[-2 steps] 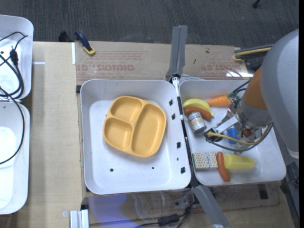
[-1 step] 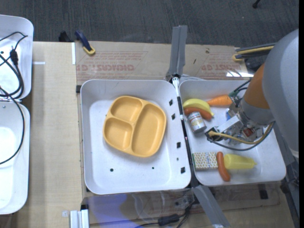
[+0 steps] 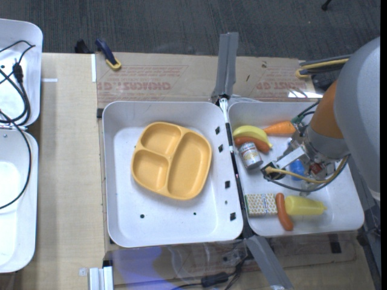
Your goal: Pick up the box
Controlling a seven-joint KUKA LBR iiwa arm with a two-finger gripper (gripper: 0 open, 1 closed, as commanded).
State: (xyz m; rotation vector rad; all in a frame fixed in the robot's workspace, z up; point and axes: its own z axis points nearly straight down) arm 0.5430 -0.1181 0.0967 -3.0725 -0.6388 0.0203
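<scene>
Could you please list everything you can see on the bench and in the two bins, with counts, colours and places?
left bin: 1, white, centre of the view.
right bin: 1, white, beside it.
divided plate: 1, yellow, in the left bin.
box: 1, pale with small print, front left corner of the right bin.
banana: 1, yellow, back of the right bin.
carrot: 1, orange, beside the banana.
can: 1, silver, in front of the banana.
sausage: 1, orange-red, right of the box.
yellow bottle: 1, lying by the sausage.
clamp: 1, blue and yellow, back of the bench.
arm: 1, grey with orange band, from the right.
gripper: 1, over the middle of the right bin.
</scene>
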